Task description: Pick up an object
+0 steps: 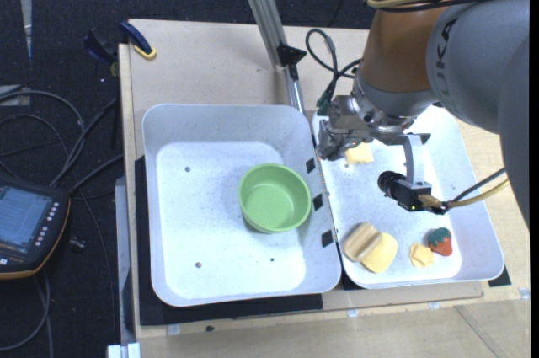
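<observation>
Grey and orange-banded, the arm (438,36) was seen reaching in from the right, with its two-finger gripper (344,139) lowered over the far left corner of the right-hand shallow white bin (480,251), close to the wall shared by the two bins. Whether the gripper was apart or together could not be told, since it was hidden under the wrist housing. A small pale yellow block (360,154) was seen just beside the gripper, partly covered by it; no grip on it could be made out. A black fitting with a cable (402,189) was seen hanging below the wrist, over the middle of the same bin. Nearer the front edge, a tan, bread-like ridged piece (360,239) was found touching a rounded yellow lump (380,253). To their right, a small yellow chunk (421,255) lay just beside a red strawberry-like toy with a green top (440,242). In the left-hand shallow white bin (185,171), a round light green plastic bowl (274,197) stood upright toward the right side. Both bins were set on a pale wooden bench (210,61).
</observation>
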Controlling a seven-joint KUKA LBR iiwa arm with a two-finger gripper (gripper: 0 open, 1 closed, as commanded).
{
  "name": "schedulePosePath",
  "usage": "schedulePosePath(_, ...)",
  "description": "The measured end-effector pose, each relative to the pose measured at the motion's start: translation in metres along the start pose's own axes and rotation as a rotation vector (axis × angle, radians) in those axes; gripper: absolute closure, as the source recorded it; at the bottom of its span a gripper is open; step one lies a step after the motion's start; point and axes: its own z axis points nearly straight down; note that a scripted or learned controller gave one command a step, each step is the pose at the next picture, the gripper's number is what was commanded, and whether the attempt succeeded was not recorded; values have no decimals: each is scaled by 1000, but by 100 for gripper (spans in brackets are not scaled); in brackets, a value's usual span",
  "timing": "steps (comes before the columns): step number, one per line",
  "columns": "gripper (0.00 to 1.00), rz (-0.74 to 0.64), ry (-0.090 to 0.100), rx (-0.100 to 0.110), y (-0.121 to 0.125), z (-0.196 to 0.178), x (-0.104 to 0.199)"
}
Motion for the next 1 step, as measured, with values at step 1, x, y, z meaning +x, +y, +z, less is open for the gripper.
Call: schedulePosePath(1, 100, -1, 0, -1, 4, -3, 49)
